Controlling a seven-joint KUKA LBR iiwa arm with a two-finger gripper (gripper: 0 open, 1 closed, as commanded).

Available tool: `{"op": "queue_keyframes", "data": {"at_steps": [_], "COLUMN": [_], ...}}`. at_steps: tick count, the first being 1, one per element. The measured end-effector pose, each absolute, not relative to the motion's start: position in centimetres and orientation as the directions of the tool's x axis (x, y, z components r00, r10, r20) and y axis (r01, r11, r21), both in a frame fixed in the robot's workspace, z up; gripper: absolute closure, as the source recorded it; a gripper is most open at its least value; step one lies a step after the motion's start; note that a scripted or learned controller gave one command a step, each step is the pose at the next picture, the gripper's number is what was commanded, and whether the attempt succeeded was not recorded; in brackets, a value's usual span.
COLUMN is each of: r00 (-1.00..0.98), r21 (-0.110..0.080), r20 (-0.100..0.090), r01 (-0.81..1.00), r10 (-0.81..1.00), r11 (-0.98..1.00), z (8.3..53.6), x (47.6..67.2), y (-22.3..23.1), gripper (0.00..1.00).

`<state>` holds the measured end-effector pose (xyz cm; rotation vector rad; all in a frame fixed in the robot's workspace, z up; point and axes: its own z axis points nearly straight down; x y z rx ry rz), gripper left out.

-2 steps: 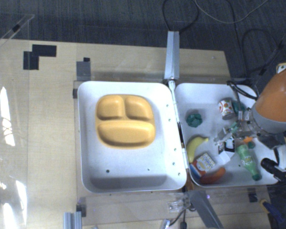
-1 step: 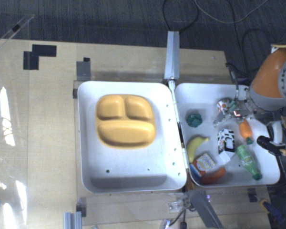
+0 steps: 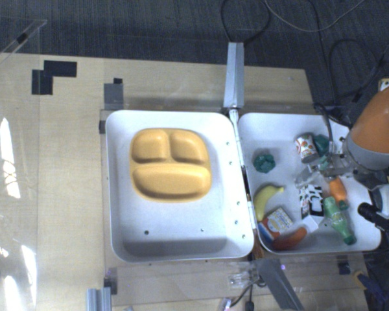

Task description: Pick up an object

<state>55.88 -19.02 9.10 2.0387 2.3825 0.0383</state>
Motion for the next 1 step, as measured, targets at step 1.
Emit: {"op": "queue_keyframes", "data": {"at_steps": [1], "r00": [-0.159], "r21": [0.001], "r20": [0.001], "r01": [0.987], "r10": [0.987], "r11": [0.159], "z": [10.15], "x": [53.82], "y": [-17.49], "gripper": [0.00]}}
